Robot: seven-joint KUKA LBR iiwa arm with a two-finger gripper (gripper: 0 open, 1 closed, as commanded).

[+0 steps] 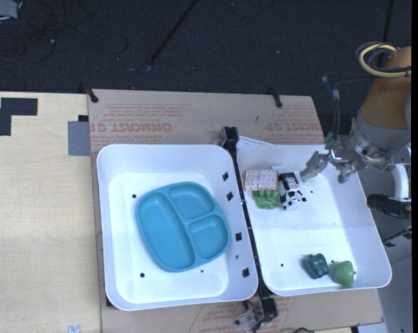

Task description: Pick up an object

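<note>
I see the gripper (328, 164) spread open, holding nothing, above the right white bin (347, 217) near a small black-and-white toy (292, 194).

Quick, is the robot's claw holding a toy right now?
Gripper: jaws open, holding nothing, over the right bin.

Single fixed camera, mounted above counter (28, 207), looking down at slant. Moderate distance: both white bins fully in frame. Left bin (118, 179) sits near frame centre; right bin (347, 220) just right of it. Dark floor with cables beyond left bin, toward frame top. Arm (382, 109) enters from right of left bin.
</note>
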